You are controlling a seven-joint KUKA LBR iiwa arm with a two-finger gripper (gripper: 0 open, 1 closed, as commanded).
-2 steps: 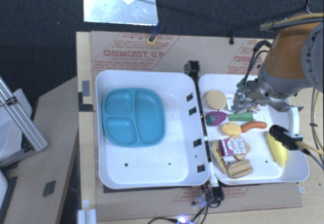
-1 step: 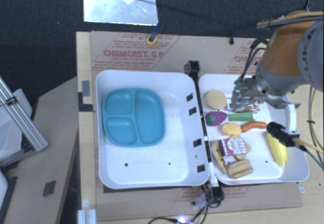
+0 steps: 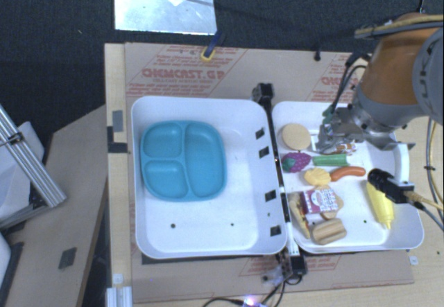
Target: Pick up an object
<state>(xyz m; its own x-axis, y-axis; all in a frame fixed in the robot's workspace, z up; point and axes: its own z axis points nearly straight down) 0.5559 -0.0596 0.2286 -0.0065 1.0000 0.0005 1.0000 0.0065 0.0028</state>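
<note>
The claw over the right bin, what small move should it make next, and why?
Probably a short drop straight down. The claw hangs low in the right bin, just above the green toy vegetable, with the round tan piece beside it. Nothing visibly sits in its grip yet, so lowering onto the green piece seems the likeliest step.

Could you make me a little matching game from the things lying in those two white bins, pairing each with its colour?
Things:
1. divided plate
2. banana
3. carrot
4. round cookie

Colours:
A. orange
B. tan
C. light blue
D. yellow

Pairs: 1-C, 2-D, 3-A, 4-B
</note>
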